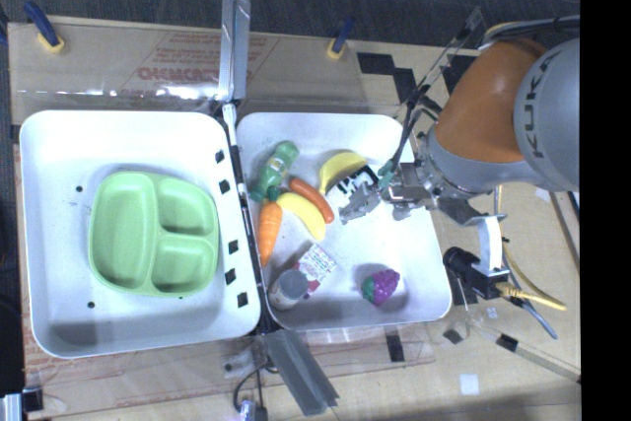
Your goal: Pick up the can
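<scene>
Lying on its side near the front wall of the right bin (419, 138), the can (299, 279) sits down and to the left of the gripper (357, 199) in the camera view, with a patch of bare white floor between them. Its long axis runs on a slant, the grey metal end toward the bin's front left corner and the red-and-white label end pointing up toward the fruit, so a grasp would most likely need the fingers set across that slant.

How far the gripper is parted cannot be told, and nothing is seen held in it; it hangs just right of the banana (340, 168) and the cluster of toy food.

That cluster is smooth, glossy plastic: a curved yellow banana, a second yellow piece (304, 214) crossed by an orange-red piece (314, 200), a tapered orange carrot (268, 230) along the bin's left wall, and a green bottle-shaped thing (276, 167) above it. A knobbly purple bunch of grapes (381, 285) with a green top lies just right of the can, apart from it.

The left bin (39, 153) holds a pale green divided tray (153, 234) with three rounded compartments. The arm (513, 108) is matte grey with a glossy orange band.
</scene>
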You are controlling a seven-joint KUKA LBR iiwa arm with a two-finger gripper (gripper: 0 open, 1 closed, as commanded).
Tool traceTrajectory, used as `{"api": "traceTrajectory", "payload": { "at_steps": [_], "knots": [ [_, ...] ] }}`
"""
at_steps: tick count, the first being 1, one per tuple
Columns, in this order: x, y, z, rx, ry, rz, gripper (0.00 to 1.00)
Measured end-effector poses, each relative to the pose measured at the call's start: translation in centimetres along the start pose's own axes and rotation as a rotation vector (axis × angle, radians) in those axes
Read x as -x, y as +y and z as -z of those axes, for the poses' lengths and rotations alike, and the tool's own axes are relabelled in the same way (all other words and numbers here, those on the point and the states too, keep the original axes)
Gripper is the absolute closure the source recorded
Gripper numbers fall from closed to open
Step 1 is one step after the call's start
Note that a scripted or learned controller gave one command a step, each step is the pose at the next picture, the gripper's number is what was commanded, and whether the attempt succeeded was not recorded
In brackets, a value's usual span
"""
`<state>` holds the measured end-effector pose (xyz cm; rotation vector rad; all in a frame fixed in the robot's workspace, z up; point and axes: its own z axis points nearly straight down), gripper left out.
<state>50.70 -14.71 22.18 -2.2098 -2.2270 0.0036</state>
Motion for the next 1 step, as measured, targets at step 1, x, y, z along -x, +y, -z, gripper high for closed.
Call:
{"api": "traceTrajectory", "payload": {
  "at_steps": [1],
  "knots": [
    [-6.24,5.19,-2.63,0.001,-0.002,0.066,0.0]
  ]
}}
